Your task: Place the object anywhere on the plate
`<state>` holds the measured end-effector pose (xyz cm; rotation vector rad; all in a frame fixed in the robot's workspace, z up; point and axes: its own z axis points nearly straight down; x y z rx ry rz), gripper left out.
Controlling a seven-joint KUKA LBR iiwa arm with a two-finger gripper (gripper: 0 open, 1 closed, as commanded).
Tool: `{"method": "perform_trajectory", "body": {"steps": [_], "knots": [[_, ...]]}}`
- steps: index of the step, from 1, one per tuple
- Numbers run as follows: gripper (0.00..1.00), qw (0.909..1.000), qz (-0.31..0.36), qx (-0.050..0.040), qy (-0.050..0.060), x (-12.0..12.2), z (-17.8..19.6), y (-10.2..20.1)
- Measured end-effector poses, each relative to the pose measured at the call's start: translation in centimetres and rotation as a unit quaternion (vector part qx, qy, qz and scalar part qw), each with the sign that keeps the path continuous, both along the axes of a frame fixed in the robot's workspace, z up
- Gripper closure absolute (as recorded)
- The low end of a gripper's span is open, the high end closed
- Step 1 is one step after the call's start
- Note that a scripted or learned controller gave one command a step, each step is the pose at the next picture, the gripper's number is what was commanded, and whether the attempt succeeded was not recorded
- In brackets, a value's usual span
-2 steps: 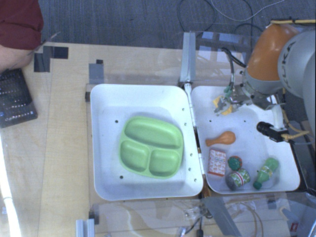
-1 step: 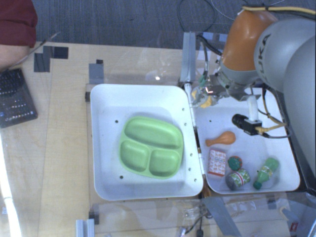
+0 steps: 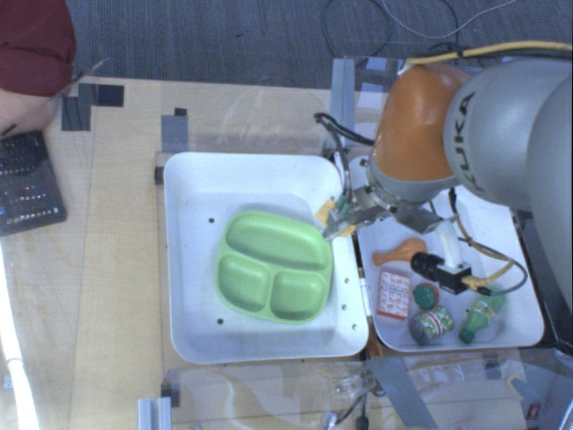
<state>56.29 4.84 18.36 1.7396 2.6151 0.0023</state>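
Note:
A light green plate (image 3: 273, 265) with three compartments lies in the left white bin (image 3: 192, 330). My gripper (image 3: 331, 220) hangs over the plate's upper right edge, close to the bin's right wall. A small yellow object (image 3: 324, 210) shows between the fingertips, and the gripper is shut on it. The large grey and orange wrist hides the upper part of the gripper.
The right bin (image 3: 528, 330) holds an orange drumstick-shaped toy (image 3: 400, 253), a red and white packet (image 3: 394, 294), a round red-green item (image 3: 425, 294), a small can (image 3: 431, 324) and a green bottle (image 3: 481, 316). A keyboard (image 3: 27, 186) lies at the far left.

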Motion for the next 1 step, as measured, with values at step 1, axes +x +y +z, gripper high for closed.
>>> {"method": "perform_trajectory", "body": {"steps": [1], "knots": [[0.00, 1.0000, 0.000, -0.0001, 0.000, 0.01, 0.01, -0.05]]}}
